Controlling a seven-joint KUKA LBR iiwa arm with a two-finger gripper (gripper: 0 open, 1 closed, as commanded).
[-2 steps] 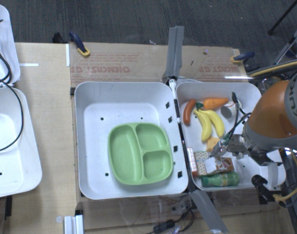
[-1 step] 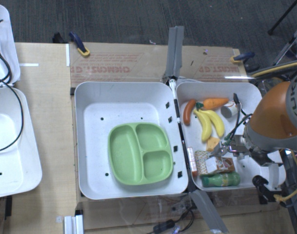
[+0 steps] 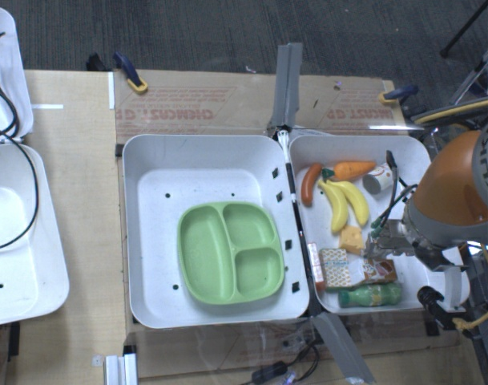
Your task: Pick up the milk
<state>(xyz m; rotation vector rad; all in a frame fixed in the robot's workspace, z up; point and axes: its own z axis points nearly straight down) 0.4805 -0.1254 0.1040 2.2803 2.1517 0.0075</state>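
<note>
Green bottle (image 3: 370, 296) against bin's front wall (image 3: 364, 310); hand (image 3: 381, 249) just above.

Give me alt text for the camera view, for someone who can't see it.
A robot arm reaches into the right bin, its gripper over a milk carton among bananas, a carrot, a sausage and a green bottle. The left bin holds a green plate.

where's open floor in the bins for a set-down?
Left bin: bare white floor along the back and left of the green plate, which fills the front right. Right bin: crowded with hot dog, carrot, bananas, can, cartons and green bottle, the gripper low among them.
</note>
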